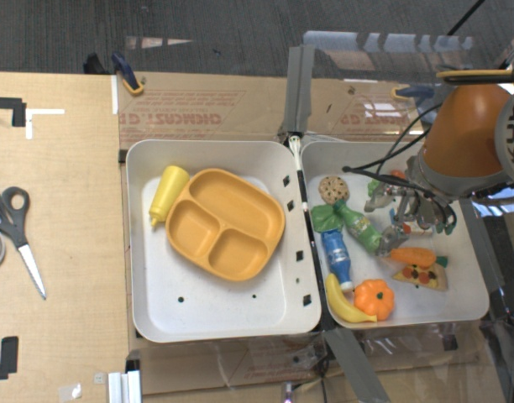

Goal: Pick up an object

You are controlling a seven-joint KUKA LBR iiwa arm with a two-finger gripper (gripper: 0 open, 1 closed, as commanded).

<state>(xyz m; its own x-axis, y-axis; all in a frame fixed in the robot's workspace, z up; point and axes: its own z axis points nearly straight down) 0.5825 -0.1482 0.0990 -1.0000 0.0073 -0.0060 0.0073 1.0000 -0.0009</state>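
Pale wooden tabletop [64, 225] carried scissors [20, 233] near left edge, grey handles up, blades pointing down-right. Black tape marks [8, 110] at upper left, another [5, 355] at lower left. Blue-and-yellow clamp [128, 73] gripped brown cardboard sheet [202, 107] behind bins. Dark carpeted floor [198, 15] beyond.
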